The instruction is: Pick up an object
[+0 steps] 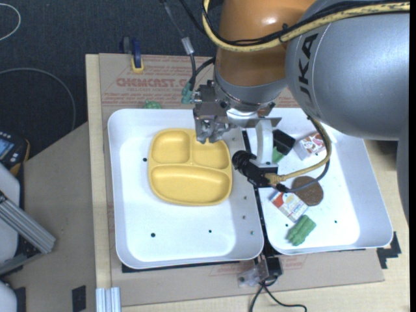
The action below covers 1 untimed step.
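Observation:
A yellow divided plate [188, 174] lies in the left white bin [182, 239], toward its upper middle. My gripper [207, 134] hangs low over the plate's upper right compartment, at or just above its far rim. The wrist hides the gripper's tips, and nothing shows as held. In the right bin [364, 220] lie a brown disc [308, 191], a red and white packet [290, 205], a green ridged piece [300, 230], a small red and white carton [311, 145] and a black object [284, 138].
The arm's large grey and orange body [312, 44] covers the upper part of the right bin. The bins sit on a cardboard sheet [130, 77], with a blue and yellow clamp [136, 54] at its far edge. A small green item [151, 104] lies behind the left bin.

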{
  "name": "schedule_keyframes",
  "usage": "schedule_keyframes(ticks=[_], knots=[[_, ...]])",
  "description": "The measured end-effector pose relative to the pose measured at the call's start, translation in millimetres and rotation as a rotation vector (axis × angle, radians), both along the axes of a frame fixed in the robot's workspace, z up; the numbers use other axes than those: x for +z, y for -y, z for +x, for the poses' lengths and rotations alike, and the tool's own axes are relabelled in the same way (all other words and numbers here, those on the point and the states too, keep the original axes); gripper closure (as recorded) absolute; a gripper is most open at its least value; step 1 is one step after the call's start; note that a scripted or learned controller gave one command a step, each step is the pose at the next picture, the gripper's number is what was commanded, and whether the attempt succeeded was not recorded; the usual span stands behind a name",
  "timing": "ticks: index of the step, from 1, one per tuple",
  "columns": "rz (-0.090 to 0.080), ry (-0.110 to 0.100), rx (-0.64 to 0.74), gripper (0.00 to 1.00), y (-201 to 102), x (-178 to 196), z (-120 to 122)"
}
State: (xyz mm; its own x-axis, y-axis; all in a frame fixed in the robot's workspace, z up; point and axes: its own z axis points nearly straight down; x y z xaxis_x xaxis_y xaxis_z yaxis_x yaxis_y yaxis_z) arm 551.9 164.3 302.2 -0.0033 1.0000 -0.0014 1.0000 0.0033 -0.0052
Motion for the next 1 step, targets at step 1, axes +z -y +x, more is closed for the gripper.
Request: schedule_keyframes(ticks=[1], knots=[[0.005, 0.009, 0.005, 1.0, -64.7, 53.5, -39.7]])
